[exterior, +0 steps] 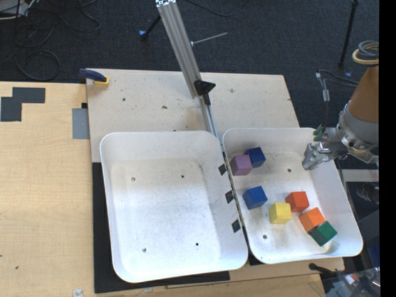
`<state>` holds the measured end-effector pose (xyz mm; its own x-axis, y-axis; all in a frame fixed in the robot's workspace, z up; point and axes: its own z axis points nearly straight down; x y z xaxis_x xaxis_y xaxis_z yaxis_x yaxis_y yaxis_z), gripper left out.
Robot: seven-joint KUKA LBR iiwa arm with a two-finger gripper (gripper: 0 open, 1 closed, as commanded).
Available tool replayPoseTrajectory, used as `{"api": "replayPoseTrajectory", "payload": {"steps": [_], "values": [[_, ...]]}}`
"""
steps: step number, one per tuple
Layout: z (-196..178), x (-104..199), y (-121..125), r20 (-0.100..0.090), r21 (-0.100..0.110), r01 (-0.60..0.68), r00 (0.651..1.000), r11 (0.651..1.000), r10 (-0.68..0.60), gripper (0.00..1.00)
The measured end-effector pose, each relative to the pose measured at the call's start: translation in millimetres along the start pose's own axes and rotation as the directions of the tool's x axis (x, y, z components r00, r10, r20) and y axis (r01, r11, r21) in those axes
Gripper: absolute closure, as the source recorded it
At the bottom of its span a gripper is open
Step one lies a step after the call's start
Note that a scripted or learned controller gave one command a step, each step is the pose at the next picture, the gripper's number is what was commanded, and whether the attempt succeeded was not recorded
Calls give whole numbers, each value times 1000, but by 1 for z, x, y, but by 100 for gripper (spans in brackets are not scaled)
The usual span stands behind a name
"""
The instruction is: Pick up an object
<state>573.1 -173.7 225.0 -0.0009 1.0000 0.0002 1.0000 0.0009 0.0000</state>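
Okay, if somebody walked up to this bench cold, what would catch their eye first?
Probably the bright blocks in the right bin: a purple block touching a blue one near the divider, then a yellow block, a red block and a green block toward the near right corner. Next, the tool hovering over that bin's right side, clear of the blocks.

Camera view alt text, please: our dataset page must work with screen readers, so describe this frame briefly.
A grey robot arm reaches in from the right, its gripper above the right bin's upper right part, with no block seen between its fingers. That bin holds seven small blocks: purple, two blue, yellow, red, orange and green. The left bin sits beside it on a pale bench.
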Motion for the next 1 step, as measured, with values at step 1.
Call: {"api": "replayPoseTrajectory", "payload": {"steps": [1], "values": [[11, 51, -10, -3, 5, 3, 1000, 1000, -3, 100]]}}
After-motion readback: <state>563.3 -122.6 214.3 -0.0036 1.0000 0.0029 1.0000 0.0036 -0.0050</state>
